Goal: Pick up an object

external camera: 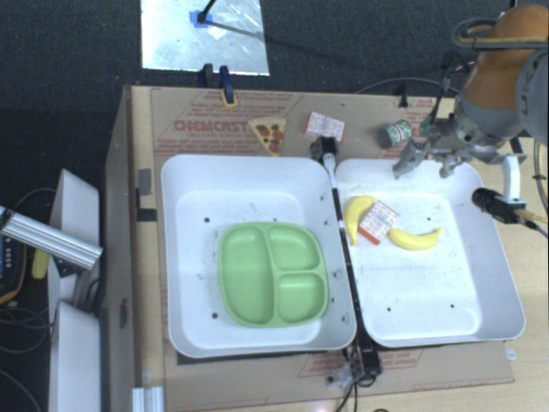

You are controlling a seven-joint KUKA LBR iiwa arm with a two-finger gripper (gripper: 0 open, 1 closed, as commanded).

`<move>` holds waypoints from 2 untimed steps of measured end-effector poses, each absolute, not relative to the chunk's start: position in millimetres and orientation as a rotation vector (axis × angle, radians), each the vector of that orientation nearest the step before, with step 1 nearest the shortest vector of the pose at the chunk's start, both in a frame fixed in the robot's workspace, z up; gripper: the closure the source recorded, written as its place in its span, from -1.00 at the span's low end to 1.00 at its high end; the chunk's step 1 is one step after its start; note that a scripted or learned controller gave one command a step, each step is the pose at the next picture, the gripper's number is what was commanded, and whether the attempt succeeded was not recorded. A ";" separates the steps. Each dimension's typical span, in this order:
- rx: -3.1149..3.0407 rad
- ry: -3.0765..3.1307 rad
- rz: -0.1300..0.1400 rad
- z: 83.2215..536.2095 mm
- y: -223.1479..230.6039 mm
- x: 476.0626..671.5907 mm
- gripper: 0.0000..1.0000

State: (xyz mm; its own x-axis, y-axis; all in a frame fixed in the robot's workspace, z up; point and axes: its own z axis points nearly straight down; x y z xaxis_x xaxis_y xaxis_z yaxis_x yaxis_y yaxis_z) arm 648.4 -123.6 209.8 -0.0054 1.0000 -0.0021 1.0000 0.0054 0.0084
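Jaws first: the gripper (426, 163) has its two fingers (405, 165) spread apart with nothing between them, so it's released and carrying nothing. It hangs over the far rim of the right bin (504, 309), near that bin's back corner, with the grey arm and its orange band (521, 26) coming in from the right above it. Just beyond the gripper, out on the bench (206, 114), a small green-and-white can (396, 133) lies on its side, close to the fingers but apart from them. Down inside the right bin sit the things on offer for picking: a red-and-white packet (376, 221) in the near-left part of the floor, with one banana (355, 216) touching its left side, curving along the bin's left wall, and a second banana (416, 239) just beside the packet's right edge, lying crosswise. All three are well clear of the open fingers, nearer the camera than the gripper. Over the divide, the left bin (182, 221) holds a pale green divided plate (274, 273), flat on the floor and set toward its near right. Further back on the bench there's a toy pizza slice (268, 134) by the left bin's far rim, a small printed card (324, 125) just right of it, and a blue clamp (226, 82) on the bench's far edge.
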 end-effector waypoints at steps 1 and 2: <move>2.216 2.227 0.001 83.8 -83.5 668.6 -1.00; 2.219 2.222 0.002 84.8 -84.1 646.3 -1.00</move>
